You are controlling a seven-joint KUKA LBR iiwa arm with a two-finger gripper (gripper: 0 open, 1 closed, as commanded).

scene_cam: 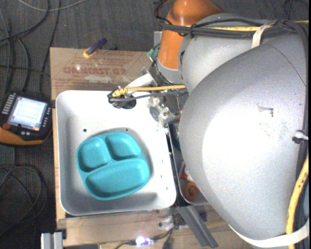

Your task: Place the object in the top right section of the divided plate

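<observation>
A teal divided plate (pixel 113 165) lies in the left white bin (pixel 72 113), with two small sections on its far side and one wide section on its near side. All three sections look bare. My gripper (pixel 159 110) hangs at the left bin's far right corner, beyond and to the right of the plate, and is partly hidden by the wrist. I cannot make out anything held in it. The grey arm (pixel 243 123) with its orange band (pixel 184 27) covers most of the right bin.
A small orange-brown item (pixel 189 189) peeks out from under the arm in the right bin. A black fitting with a yellow cable (pixel 122 98) sits over the left bin's far edge. A teach pendant (pixel 23 117) lies on the floor to the left.
</observation>
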